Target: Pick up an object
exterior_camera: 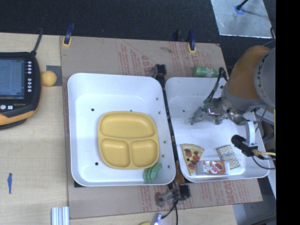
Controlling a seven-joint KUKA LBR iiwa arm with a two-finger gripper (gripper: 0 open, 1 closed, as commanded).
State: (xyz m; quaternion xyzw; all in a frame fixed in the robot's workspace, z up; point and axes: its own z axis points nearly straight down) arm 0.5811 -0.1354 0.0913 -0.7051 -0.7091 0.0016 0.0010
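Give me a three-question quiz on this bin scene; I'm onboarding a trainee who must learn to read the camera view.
1. True or false: the yellow divided tray lies in the right bin.
2. Which item lies nearest the pizza slice? A) green pod toy B) red-and-white packet C) orange ball
3. Fill in: the end effector is over the ___ bin.

Key
1. False: it lies in the left bin.
2. B: the packet sits just beside the slice, in the same bin.
3. Right: it is above that bin's upper half, away from the items along its lower edge.
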